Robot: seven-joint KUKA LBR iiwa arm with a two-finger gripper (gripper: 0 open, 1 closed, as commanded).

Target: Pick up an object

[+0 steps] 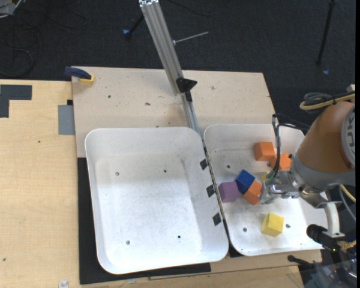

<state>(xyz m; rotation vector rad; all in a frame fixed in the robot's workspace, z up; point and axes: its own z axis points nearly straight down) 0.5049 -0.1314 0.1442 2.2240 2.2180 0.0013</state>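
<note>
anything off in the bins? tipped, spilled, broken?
Nothing spilled or broken. The blocks all lie inside the right bin: purple, blue and an orange one bunched together by the claw, some sitting askew; the yellow block lies apart.

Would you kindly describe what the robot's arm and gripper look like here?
The arm is thick and rounded, with an orange band over a grey wrist section. Its gripper is small, metallic grey and silver. Thin dark cables run near it, and a yellowish cable loops above the arm.
</note>
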